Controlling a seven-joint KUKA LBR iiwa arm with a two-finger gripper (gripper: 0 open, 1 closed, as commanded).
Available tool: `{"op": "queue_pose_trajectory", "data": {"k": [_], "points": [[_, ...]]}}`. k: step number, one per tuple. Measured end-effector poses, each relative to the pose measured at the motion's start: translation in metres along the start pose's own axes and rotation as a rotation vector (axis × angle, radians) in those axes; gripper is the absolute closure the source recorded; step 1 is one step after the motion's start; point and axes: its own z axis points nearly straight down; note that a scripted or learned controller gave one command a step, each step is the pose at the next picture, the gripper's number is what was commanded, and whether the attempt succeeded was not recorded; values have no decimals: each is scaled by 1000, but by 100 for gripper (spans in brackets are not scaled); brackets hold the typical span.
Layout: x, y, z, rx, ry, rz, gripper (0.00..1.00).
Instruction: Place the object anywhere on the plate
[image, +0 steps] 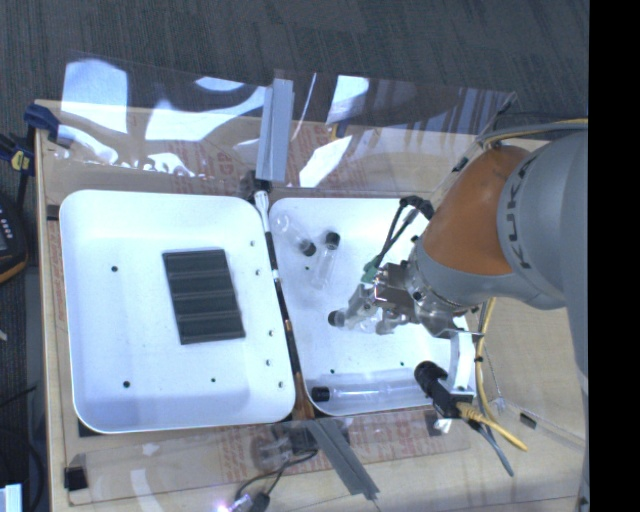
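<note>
**Risk: a slippery grab far from the plate**

You see the gripper low in the right white bin; whether it is open or closed cannot be told. The dark ribbed rectangular plate lies in the left white bin. Right of that plate, clear plastic tubes with dark caps (hard to see) could slip or roll away.

Two white bins sit side by side on a wooden bench.
</note>
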Motion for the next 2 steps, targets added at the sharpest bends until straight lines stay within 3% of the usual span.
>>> {"op": "queue_pose_trajectory", "data": {"k": [1,2], "points": [[60,24,25,1,-2,-202,100],[195,-49,-62,-1,0,-312,100]]}}
